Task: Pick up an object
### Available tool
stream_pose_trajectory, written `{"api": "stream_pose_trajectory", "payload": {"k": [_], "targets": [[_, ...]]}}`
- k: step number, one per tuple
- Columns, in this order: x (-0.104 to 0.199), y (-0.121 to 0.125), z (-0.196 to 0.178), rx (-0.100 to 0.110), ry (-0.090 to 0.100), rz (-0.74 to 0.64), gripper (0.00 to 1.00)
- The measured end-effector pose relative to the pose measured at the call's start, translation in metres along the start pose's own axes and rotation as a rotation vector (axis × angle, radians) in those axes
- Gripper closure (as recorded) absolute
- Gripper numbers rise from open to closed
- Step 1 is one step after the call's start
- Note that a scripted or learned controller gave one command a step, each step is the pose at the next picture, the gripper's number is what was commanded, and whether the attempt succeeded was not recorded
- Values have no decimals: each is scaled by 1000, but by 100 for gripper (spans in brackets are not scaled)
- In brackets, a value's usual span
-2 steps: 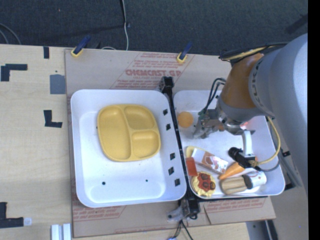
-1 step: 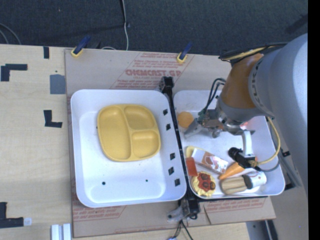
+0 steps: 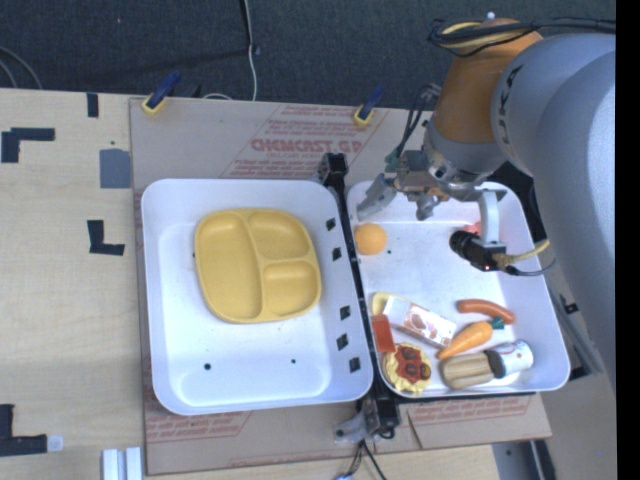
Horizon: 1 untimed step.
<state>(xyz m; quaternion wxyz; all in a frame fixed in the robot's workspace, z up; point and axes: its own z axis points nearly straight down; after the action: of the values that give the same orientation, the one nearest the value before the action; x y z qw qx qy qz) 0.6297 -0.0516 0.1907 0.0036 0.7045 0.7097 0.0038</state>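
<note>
Pincer (image 3: 402, 196) is seen over the far end of the right bin (image 3: 540, 313), two grey fingers (image 3: 372, 198) spread apart, nothing held between them. An orange ball (image 3: 370, 239) lies just below and slightly left of the pincer, apart from it. Further below are grouped a sausage (image 3: 485, 310), carrot (image 3: 466, 339), bread roll (image 3: 466, 370), pizza slice (image 3: 410, 366) and a packet (image 3: 425, 322). To the pincer's left, a yellow divided plate (image 3: 257, 264) is seen in the left bin (image 3: 170, 348) on the counter (image 3: 60, 298).
</note>
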Motion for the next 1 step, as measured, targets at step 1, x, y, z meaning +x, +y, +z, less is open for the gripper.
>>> {"api": "stream_pose_trajectory", "payload": {"k": [1], "targets": [[26,40,7,8,0,3,0]]}}
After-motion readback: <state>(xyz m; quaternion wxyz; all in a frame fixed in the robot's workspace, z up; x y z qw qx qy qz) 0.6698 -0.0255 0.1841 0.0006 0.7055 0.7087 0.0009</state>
